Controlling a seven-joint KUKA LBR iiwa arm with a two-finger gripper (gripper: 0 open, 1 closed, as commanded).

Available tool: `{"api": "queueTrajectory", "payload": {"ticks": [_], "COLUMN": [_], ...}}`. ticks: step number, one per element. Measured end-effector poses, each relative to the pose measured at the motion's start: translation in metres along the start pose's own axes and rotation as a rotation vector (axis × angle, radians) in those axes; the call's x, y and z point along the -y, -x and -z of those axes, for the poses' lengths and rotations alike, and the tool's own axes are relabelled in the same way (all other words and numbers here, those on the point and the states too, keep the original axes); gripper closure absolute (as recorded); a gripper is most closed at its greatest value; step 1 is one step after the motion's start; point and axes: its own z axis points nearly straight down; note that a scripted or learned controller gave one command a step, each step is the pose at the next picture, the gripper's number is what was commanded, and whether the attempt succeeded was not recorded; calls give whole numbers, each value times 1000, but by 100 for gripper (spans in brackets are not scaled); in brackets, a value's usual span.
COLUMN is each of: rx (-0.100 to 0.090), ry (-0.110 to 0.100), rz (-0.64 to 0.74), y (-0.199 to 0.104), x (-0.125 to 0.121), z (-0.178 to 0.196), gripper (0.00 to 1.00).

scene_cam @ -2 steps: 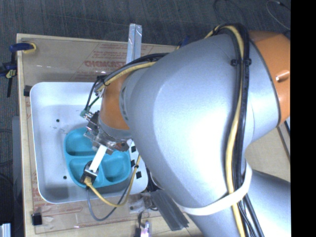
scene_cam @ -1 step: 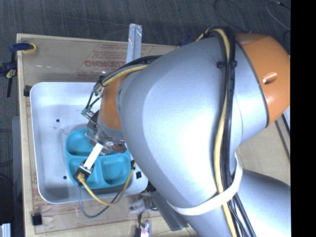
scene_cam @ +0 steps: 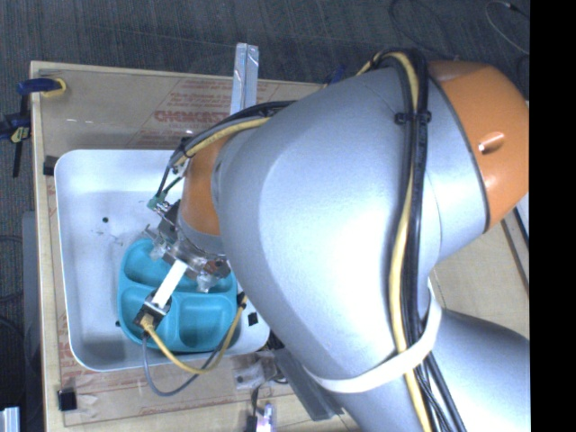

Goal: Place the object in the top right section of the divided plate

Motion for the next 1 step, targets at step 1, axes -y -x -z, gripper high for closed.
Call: {"api": "queueTrajectory", "payload": {"ticks": [1], "rx": [10], "ry": [-11], "rz": [120], "y": [-29], "x": [3], "z": [57], "gripper": [0]}}
